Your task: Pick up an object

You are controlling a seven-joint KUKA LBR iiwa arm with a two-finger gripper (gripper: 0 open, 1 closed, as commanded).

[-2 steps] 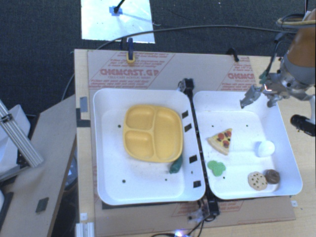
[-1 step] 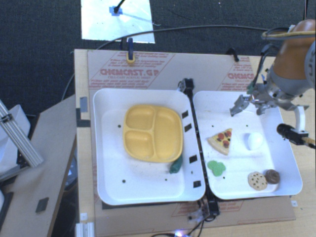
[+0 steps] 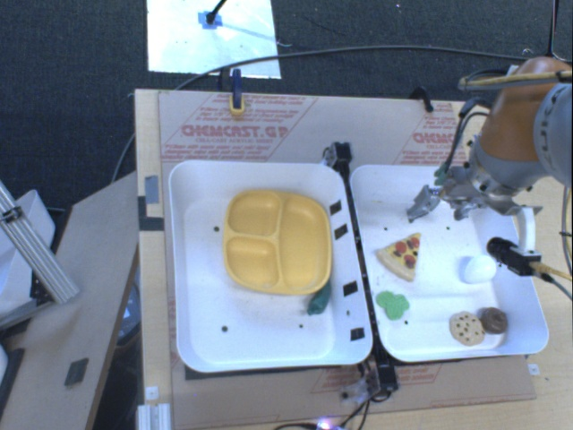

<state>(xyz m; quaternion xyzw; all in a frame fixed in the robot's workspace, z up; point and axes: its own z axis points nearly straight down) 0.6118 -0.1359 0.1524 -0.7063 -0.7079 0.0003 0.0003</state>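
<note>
the protective sheet [image 3: 269,128] under the two bins carries red print. the word "chemcast gp" can be read on it behind the left bin; the other red lines are too small.

The arm [image 3: 528,124] runs off the right edge of the frame, so most of it is cut off. Gripper [image 3: 428,202] sits low over the right bin [image 3: 376,186], and it's too small and dark to tell how the fingers are set. The green thing [image 3: 319,301] at the lower right rim of the yellow plate [image 3: 276,240] is partly tucked under it, can't make out what it is. A metal rail [image 3: 36,253] on the left edge is cropped. Bottom centre, some wires [image 3: 358,392] trail out of frame, blurry.
</note>
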